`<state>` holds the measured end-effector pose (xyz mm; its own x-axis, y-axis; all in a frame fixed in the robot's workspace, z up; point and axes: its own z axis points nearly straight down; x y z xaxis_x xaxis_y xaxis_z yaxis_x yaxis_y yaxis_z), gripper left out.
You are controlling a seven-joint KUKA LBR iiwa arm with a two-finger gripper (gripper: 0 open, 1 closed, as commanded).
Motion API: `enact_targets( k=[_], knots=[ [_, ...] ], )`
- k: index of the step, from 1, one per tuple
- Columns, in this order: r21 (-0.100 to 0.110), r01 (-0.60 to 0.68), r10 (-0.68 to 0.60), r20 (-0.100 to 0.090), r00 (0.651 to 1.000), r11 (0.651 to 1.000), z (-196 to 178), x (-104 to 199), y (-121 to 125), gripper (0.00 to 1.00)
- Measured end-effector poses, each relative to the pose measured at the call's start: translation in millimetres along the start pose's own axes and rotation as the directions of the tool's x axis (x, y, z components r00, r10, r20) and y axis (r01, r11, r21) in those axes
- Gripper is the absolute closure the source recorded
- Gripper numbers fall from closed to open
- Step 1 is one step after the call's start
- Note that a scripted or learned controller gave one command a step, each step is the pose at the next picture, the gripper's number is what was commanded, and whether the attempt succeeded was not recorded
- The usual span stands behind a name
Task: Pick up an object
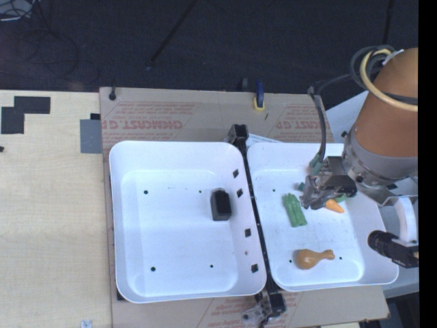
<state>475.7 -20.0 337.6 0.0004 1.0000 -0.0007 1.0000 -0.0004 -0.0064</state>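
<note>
Two bins sat side by side on bench [54, 203], touching along a middle seam. Left bin [130, 183]: one block [220, 205] in it, near its right wall, abt mid-depth. Right bin [273, 166]: stick [295, 210] lay left of centre; gripper [315, 195] just right of stick, w/ small wedge [334, 207] at its right side. Gourd [313, 257] lay near front wall, in front of stick, apart from it.

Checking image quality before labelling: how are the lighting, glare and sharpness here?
Camera view: the white bins are brightly lit without blown-out glare, the background above the bench is dark, the black block casts little shadow, and the gripper area looks soft and hard to resolve.
</note>
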Motion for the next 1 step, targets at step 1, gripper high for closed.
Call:
enact_targets(
  k=[1],
  knots=[
    [0.001,0.000,0.000,0.000,1.000,1.000,0.5,0.2,-0.1,0.00]
  ],
)
